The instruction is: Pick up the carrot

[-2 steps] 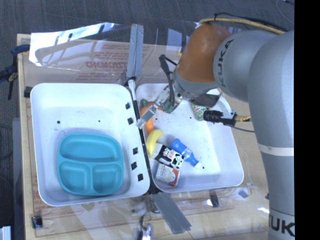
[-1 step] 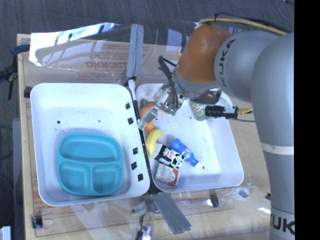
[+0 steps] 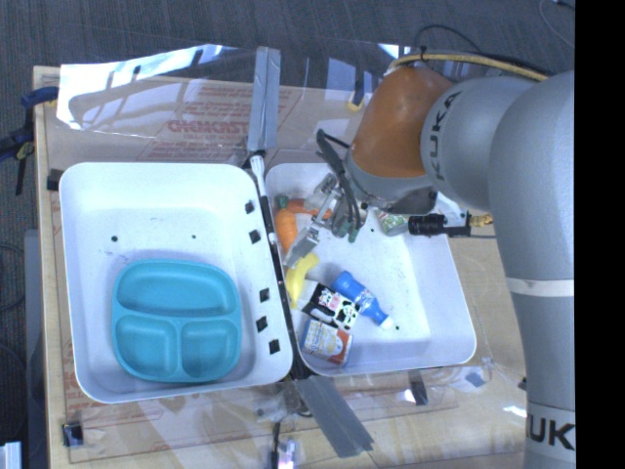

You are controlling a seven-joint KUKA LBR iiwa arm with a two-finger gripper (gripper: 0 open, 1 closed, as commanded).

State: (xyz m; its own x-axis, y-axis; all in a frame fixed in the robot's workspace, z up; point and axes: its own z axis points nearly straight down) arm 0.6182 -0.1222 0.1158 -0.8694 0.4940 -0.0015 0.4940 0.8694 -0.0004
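Observation:
The orange carrot (image 3: 286, 229) lies in the right bin (image 3: 444, 301), close to its left wall near the back. My gripper (image 3: 327, 218) hangs just to the right of the carrot, low in the bin, under the orange wrist band. Its metal fingers point down and left toward the carrot, and their tips blur against the clutter. Nothing is seen held between them.
A yellow banana-like piece (image 3: 300, 274) lies just in front of the carrot. A blue bottle (image 3: 358, 299) and a black-and-white carton (image 3: 328, 322) lie toward the front of the right bin. The left bin (image 3: 146, 198) holds a blue divided tray (image 3: 178, 319).

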